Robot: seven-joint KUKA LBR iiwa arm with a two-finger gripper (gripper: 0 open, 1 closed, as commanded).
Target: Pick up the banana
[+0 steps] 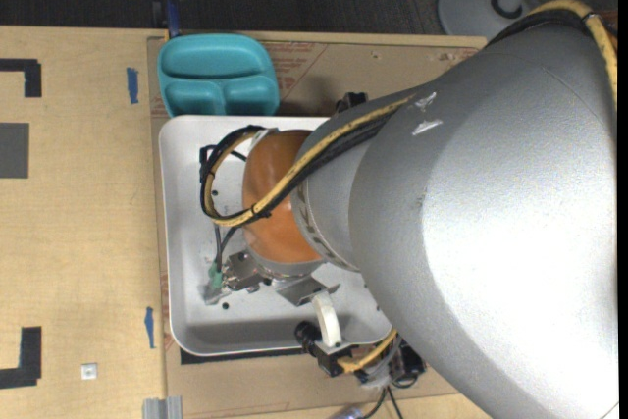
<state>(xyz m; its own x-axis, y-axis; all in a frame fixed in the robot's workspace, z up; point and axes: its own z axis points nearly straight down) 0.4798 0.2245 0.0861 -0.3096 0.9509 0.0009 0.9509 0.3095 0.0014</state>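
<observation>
My grey arm, with its orange band (277, 201), comes in from the right and points down into the white bin (180, 211). The gripper (226, 277) is low over the bin's floor, near the front left part. Its metal body hides what lies under it. A small green bit (210, 283) shows at the gripper's left side, and I cannot tell what it is. Black and yellow cables (218, 182) loop beside the wrist. The arm covers most of the bin's floor.
A teal divided tray (218, 76) stands just behind the bin. The brown bench (78, 211) stretches left, with black marks and blue tape (132, 85). A grey round stand base (479, 3) sits at the back right.
</observation>
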